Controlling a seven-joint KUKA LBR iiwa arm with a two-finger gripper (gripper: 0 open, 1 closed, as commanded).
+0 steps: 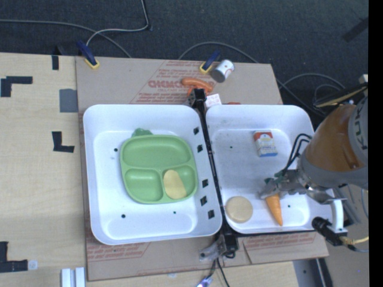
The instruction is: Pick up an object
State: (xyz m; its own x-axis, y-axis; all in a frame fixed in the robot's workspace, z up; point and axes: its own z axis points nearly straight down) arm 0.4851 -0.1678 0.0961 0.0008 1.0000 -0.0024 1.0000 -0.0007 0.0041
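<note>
Camera view: orange plastic carrot lies near the right bin's near-right corner, claw touching its thick end; whether it grips, I cannot tell. Probably light, stiff, slippery; best taken across the thick end.

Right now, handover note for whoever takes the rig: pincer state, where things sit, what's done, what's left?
Pincer: low in the right bin, at the orange cone's upper end; grip unclear.
Right bin also holds a tan disc and a small red-and-white box.
Left bin: green divided plate with a yellow piece in one compartment.
Done: nothing seen lifted.
Left: grasp and raise an object.
</note>
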